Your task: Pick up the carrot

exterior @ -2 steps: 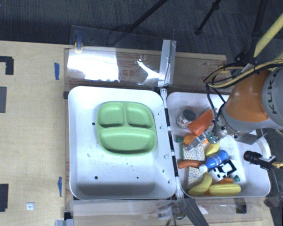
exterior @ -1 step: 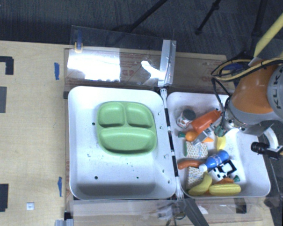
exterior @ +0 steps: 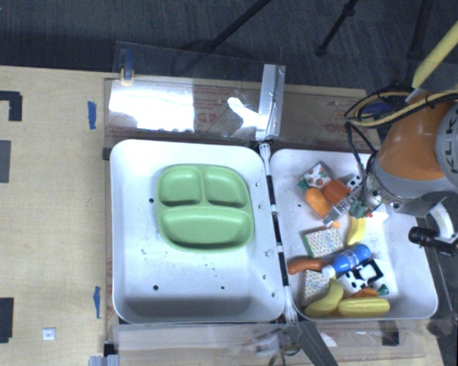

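The gripper [exterior: 348, 207] hangs over the right-hand shallow white plastic bin [exterior: 428, 297], just beside the stubby orange plastic carrot [exterior: 317, 200], which lies in that bin's upper left part, touching a darker orange piece [exterior: 335, 191]. This looks like the approach step, with nothing seen held. Whether the gripper is spread or pressed together I cannot tell; next it needs to centre over the carrot and descend clear of the neighbouring toys.
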